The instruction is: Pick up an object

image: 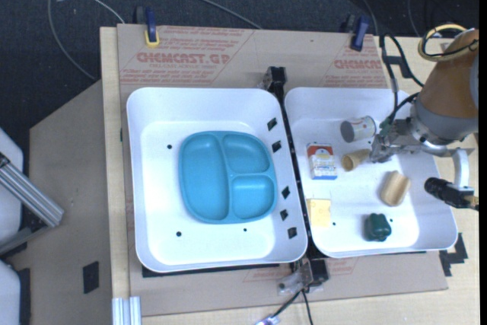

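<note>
The blue 3-compartment plastic plate (227, 176) fills the left white bin (144, 164). Right of it, in the right white bin (434, 236), the small tan cork-like cylinder (354, 160) lies just beside the jaws of the gripper (378, 150); whether they are spread, I cannot tell. The grey metal cylinder (356, 129) close above could get knocked, and the tan piece may roll away.
</note>
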Robot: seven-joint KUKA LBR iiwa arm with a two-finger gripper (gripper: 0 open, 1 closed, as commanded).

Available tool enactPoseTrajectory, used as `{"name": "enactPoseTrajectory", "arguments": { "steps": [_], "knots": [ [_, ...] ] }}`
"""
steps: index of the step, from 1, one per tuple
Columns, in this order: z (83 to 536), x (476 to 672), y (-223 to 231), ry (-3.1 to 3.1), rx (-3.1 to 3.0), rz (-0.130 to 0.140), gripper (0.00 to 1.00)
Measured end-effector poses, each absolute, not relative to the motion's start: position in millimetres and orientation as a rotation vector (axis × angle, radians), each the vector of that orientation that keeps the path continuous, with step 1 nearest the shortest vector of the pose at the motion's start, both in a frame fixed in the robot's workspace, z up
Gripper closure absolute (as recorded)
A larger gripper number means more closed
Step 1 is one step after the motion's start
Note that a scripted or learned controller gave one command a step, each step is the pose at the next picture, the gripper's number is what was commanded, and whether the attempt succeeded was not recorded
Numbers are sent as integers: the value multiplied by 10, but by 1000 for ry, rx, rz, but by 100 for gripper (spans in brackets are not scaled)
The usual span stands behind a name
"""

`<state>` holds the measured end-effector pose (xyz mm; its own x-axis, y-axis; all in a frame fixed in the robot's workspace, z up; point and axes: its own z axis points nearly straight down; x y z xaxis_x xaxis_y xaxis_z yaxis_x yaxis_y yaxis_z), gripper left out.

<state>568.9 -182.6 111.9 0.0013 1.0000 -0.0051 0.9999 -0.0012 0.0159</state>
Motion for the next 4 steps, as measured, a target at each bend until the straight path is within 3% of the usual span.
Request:
{"name": "enactPoseTrajectory", "arguments": {
  "steps": [1, 2, 4],
  "knots": [
    [1761, 5699, -1864, 2218, 2217, 5, 100],
    [2080, 5710, -1865, 2220, 2218, 3, 100],
    [2034, 5877, -961, 2227, 2219, 0, 100]
  ]
}}
